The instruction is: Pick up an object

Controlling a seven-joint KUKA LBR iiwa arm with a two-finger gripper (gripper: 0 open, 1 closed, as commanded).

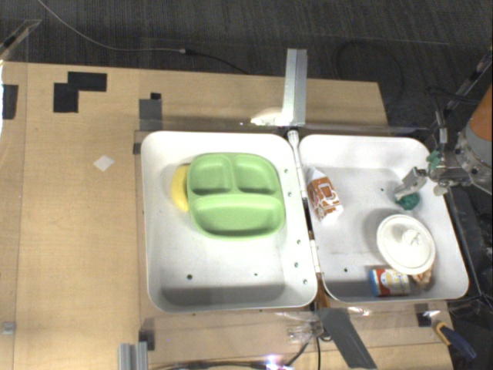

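Objects for picking lie in the right bin (454, 241); we see the gripper (412, 182) near its right edge above a teal piece (408, 201), finger state unclear.

Illumination even, moderately bright, overhead. Shallow white plastic left bin (166, 230) shows soft grey shadow along inner wall at 6 o'clock. Shallow white plastic right bin (362, 160) near overexposed, surface detail washed out. Glare spot on upright metal bracket (295, 91) base at 12 o'clock. Dark carpet floor (192, 14) underexposed. Focus soft overall; small label text unreadable. Slight blur at 3 o'clock edge.
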